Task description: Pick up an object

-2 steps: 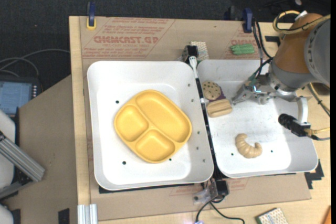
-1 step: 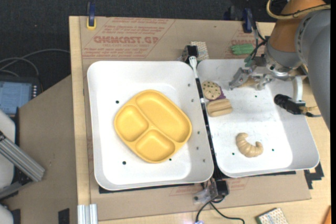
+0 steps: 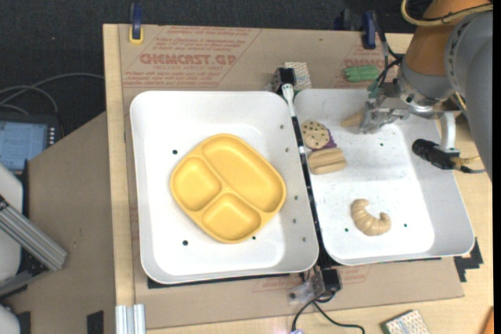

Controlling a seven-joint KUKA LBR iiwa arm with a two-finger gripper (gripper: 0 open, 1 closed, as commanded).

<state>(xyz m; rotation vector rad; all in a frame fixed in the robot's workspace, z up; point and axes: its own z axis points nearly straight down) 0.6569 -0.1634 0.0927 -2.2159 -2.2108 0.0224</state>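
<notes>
Two white bins [image 3: 149,192], one yellow tray [image 3: 227,188], one croissant [image 3: 369,217]

Robotics lab, clamped bench [image 3: 196,59], white bins [image 3: 149,168]

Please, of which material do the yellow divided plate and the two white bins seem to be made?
The yellow divided plate looks like moulded plastic: one even colour, rounded compartment edges, a soft matt sheen. The left white bin and the right white bin seem to be thin formed plastic too, smooth, with rounded corners and raised rims, though the view cannot confirm it.
</notes>
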